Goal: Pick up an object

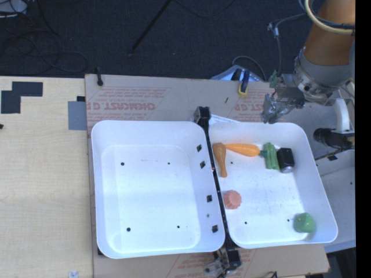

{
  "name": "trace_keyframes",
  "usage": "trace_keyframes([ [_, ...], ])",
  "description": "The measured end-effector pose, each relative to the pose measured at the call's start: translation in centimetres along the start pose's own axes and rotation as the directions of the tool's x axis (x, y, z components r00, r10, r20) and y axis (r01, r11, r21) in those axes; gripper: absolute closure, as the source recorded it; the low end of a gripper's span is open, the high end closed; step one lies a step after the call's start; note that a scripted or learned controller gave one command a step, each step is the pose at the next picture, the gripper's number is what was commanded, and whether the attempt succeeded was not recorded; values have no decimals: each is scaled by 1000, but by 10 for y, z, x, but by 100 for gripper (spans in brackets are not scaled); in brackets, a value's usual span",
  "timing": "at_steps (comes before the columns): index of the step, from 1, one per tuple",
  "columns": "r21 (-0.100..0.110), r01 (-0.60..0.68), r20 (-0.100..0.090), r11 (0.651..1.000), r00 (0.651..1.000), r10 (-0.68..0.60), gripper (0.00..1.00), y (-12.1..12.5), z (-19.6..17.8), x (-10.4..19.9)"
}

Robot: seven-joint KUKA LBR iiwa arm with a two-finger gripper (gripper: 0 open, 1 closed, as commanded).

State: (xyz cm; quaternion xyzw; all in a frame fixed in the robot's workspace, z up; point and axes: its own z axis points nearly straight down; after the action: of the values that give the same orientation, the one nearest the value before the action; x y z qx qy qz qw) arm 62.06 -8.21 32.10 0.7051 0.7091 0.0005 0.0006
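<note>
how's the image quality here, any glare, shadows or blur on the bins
Camera view: even, bright light; the right bin and left bin look washed out, nearly overexposed, with soft shadows along their inner walls. The carrot and green ball read fairly clearly, though the whole frame is slightly soft. The tool is darker and less distinct.

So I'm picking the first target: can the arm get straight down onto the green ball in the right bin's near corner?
Probably yes. The green ball sits alone near the right bin corner, apart from the other items, though the bin wall is close beside it. The gripper hangs above the far rim.

Bench bearing two white bins
</note>
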Motion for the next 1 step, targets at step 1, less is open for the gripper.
trace_keyframes([
  [1, 9, -8, -1, 1000, 1000, 8, 100, -70, 13, -14],
])
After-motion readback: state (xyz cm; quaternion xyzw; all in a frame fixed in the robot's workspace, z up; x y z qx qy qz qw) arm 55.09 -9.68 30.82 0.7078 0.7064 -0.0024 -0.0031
